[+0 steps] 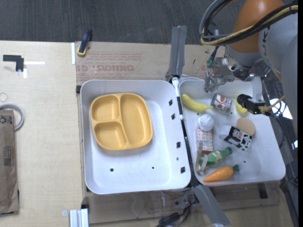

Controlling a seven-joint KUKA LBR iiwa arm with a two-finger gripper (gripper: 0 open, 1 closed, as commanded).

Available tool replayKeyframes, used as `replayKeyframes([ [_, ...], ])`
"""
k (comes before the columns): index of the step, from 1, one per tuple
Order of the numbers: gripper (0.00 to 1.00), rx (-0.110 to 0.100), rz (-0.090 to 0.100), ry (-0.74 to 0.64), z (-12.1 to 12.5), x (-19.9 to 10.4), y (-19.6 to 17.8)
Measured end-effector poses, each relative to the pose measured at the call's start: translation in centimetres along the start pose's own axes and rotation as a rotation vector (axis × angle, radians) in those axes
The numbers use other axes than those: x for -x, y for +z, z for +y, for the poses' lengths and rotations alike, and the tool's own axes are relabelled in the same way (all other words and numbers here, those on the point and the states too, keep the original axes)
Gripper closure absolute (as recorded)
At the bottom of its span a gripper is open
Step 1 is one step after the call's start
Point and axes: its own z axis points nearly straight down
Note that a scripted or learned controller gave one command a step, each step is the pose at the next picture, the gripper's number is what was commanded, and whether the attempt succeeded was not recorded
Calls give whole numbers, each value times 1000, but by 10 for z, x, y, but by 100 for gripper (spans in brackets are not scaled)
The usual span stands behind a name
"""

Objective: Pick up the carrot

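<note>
Approach step: gripper [214,82] at upper right, finger state impossible to tell, well apart from carrot [220,173] at lower right; next, travel down-frame and descend.

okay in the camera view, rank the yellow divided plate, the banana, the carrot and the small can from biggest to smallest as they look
1. Yellow divided plate, by far the largest.
2. Banana and carrot: similar length, too close to rank.
3. Small can, the smallest.

carrot [220,173] orange, grn top | banana [195,103] yel | tray [121,121] yel | bins [128,174] wht
</note>
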Motion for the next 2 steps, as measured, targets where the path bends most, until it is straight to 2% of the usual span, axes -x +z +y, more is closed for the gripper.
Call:
replayKeyframes([
  [1, 100, 0, 0, 41, -2, 42, 0],
  [2, 100, 1, 1, 50, -2, 51, -9],
])
